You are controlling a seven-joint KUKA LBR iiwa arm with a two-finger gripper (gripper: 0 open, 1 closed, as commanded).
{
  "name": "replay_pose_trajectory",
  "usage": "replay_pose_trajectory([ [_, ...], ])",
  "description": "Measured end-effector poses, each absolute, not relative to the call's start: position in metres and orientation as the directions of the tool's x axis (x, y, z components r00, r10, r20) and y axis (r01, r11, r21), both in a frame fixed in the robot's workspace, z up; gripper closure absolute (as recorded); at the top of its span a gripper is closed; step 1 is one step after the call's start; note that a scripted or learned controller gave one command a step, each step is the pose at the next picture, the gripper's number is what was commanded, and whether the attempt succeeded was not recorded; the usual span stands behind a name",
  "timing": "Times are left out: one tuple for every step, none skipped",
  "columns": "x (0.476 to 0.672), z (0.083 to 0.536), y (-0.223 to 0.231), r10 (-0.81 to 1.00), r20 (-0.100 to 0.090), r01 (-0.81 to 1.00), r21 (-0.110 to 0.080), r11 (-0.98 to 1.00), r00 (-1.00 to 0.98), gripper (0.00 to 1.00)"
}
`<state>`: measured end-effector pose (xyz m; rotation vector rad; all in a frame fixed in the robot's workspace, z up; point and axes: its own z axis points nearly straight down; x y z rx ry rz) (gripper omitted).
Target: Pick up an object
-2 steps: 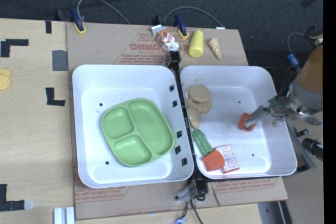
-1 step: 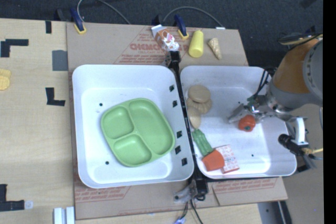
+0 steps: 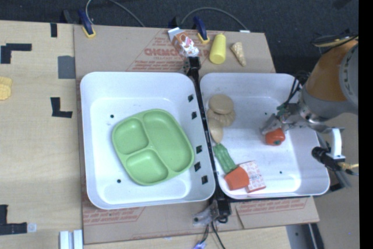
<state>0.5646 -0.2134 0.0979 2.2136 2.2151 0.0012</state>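
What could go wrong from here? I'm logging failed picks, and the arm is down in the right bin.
1. The gripper sits just above the small red object, which looks rounded; it may roll or slip away if contact is off-centre.
2. That object lies near the right bin's right wall, so the wrist could brush the wall.
3. A push could slide the object toward the carrot.

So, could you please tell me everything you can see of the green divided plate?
The green divided plate is a pale green, plastic-looking tray with rounded corners and three compartments, with nothing in them. It lies flat and right side up, turned at a slant, on the floor of the left white bin, apart from its walls, with nothing else touching it.
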Motion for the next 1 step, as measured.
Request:
replay_pose_trajectory([
  [0.6089, 0.1613, -0.1137, 1.000, 0.002, 1.000, 0.001, 0.004, -0.004, 1.00],
])
